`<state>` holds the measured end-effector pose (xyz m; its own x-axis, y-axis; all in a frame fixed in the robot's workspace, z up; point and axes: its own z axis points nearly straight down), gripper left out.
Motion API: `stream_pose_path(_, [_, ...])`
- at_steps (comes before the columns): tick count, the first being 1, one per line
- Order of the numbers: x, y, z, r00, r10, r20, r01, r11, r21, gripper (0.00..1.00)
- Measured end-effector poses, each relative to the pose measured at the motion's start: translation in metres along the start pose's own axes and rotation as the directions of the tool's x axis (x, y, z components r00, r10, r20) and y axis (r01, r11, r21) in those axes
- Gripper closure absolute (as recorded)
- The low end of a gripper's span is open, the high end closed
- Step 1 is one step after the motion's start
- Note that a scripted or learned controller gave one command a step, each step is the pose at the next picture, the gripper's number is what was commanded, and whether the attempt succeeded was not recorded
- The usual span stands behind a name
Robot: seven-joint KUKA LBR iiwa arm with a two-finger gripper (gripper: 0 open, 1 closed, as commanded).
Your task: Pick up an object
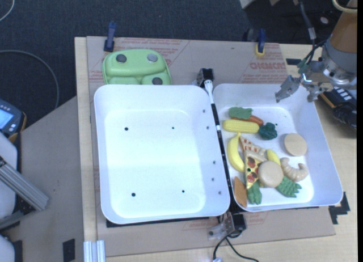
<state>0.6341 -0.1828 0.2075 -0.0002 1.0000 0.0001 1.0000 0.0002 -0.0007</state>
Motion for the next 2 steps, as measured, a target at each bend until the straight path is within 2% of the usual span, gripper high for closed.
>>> stream_pose_path(1, [0.059, -0.006, 0.13, 1.0, -0.005, -0.005, 0.005, 1.0, 0.009, 0.0])
stream_pose_path(2, [0.041, -0.048, 0.123, 1.0, 0.003, -0.001, -0.003, 1.0, 0.004, 0.0])
